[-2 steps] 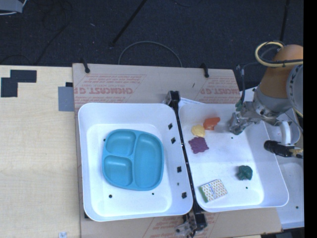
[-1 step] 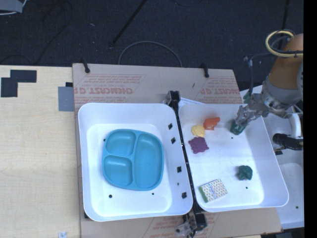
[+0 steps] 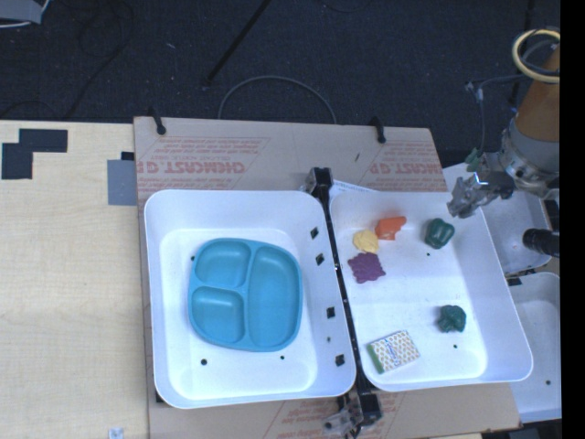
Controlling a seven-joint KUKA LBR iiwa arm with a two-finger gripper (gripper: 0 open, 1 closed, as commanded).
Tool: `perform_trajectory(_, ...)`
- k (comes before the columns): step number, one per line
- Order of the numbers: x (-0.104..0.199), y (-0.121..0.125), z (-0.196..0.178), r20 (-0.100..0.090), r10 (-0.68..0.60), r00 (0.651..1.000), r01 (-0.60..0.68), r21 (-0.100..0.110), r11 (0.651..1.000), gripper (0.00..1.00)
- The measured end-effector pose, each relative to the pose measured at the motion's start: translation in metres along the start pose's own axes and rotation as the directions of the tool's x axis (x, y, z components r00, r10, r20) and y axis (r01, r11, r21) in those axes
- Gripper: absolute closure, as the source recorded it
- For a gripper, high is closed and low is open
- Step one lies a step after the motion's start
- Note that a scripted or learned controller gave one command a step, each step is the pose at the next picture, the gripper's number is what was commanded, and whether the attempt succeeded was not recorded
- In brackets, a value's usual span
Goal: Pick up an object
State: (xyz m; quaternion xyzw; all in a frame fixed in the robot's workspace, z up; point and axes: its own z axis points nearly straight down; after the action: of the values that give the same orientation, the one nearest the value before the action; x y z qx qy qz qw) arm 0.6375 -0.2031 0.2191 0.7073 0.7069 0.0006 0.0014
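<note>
The hand (image 3: 464,199), whose opening I cannot tell, hovers near the green pepper (image 3: 439,234), which lies just down-left of it

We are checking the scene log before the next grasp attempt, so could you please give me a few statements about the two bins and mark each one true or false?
1. The blue divided plate lies in the left bin. True.
2. The purple piece sits on the blue plate. False: it lies in the right bin, just below the yellow piece.
3. The gripper hangs over the right bin's upper right corner. True.
4. The patterned card lies at the right bin's far edge. False: it lies near the front edge.
5. The orange piece touches the yellow piece. True.
</note>
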Motion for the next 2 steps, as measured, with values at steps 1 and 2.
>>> perform_trajectory(1, 0.061, -0.002, 0.003, -0.004, -0.006, 1.000, 0.006, 0.006, 1.000, 1.00)
perform_trajectory(2, 0.115, -0.009, -0.009, -0.004, -0.006, 1.000, 0.006, 0.006, 1.000, 1.00)
